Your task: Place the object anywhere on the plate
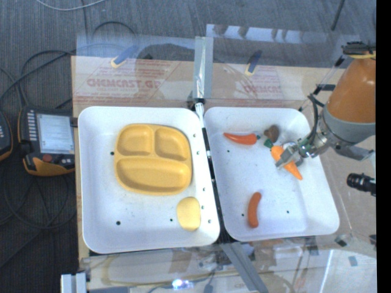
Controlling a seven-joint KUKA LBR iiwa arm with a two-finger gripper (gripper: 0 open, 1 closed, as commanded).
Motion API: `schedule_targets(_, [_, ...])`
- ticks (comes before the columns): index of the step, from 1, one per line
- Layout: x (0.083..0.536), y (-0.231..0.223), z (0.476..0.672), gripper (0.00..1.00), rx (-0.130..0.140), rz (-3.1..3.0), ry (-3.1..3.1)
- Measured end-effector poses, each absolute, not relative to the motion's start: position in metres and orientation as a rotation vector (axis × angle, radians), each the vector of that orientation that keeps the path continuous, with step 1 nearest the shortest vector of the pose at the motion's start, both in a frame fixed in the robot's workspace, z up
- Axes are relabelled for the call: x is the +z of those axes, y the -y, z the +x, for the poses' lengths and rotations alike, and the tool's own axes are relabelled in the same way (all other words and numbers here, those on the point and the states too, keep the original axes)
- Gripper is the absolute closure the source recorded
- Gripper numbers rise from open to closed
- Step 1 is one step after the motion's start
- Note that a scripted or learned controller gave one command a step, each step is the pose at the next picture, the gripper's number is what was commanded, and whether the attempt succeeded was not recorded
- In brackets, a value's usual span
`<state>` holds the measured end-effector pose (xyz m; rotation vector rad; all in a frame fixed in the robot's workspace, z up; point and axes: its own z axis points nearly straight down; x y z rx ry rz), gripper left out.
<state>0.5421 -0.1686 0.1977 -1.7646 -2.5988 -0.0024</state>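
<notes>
**Camera view: pincer low over the carrot in the right bin**

Camera view showed two white bins side by side on the surface. The left bin [98, 224] carried a yellow divided plate [153, 158] with three compartments, and a pale yellow lemon-like piece [189, 213] lay just beside the plate's near right corner, on the bin floor.

The right bin [317, 218] held a red chilli pepper [241, 138] near its far left, a small brown lump [272, 131] just beyond it, an orange carrot [289, 162] toward the right wall, and a reddish sausage [253, 209] lying apart nearer the front.

The arm [353, 99] reached in from the right, and its pincer [296, 152] sat right at the carrot, overlapping it. Whether the pincer was open, closed or gripping the carrot could not be told. The carrot lay in the right bin, well apart from the plate.
</notes>
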Motion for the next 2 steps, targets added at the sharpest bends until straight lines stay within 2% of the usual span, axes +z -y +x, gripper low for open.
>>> schedule_targets(1, [0.183,0.067,0.532,1.00,0.002,-1.647,2.673])
schedule_targets(2, [0.183,-0.003,0.537,1.00,0.001,-1.651,2.671])
